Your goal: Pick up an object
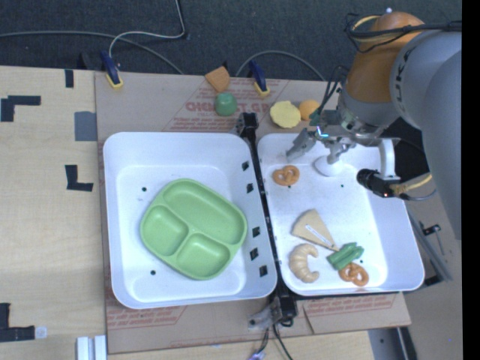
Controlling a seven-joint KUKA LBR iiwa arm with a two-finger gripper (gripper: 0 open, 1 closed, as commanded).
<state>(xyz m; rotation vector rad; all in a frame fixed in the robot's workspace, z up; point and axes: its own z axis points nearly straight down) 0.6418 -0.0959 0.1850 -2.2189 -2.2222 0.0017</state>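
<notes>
Two bins (120,156) (right one (390,223): toy food)

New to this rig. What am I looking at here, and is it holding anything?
One camera, fixed above the bench, looks down at a slant. The grey arm with the orange band is the robot, reaching in from the right. Its tool hangs over the far end of the right bin, fingers spread, nothing between them. That bin holds a pretzel, a cheese wedge, a croissant, a green piece and a second pretzel. The left bin holds a green divided plate.
</notes>
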